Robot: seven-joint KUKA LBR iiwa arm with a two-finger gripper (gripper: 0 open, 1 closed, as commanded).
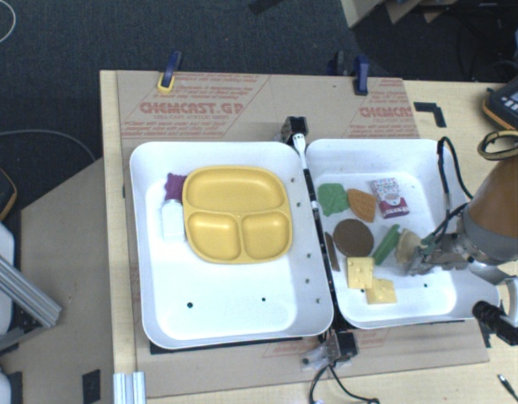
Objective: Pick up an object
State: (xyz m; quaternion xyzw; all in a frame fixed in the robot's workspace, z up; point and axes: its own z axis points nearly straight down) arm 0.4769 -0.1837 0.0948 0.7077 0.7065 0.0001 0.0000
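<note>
Tool low in the right bin, among toy foods.
The tool (pixel 420 257) is seen beside a tan piece (pixel 408 247) and green pickle (pixel 387 244); its finger state cannot be told, perhaps from blur. Cheese pieces (pixel 368 280) and a brown disc (pixel 354 236) are crowded alongside.

The single camera sat fixed above the desk (pixel 242 99) and looked down at a slant, so the far edge lay toward the top of the frame and the near edge toward the bottom. It stood far enough back to take in both white bins, the left bin (pixel 149 251) and the right bin (pixel 427 154), along with dark floor (pixel 90 23) beyond the far edge. The arm (pixel 499 213) entered from the right side.
</note>
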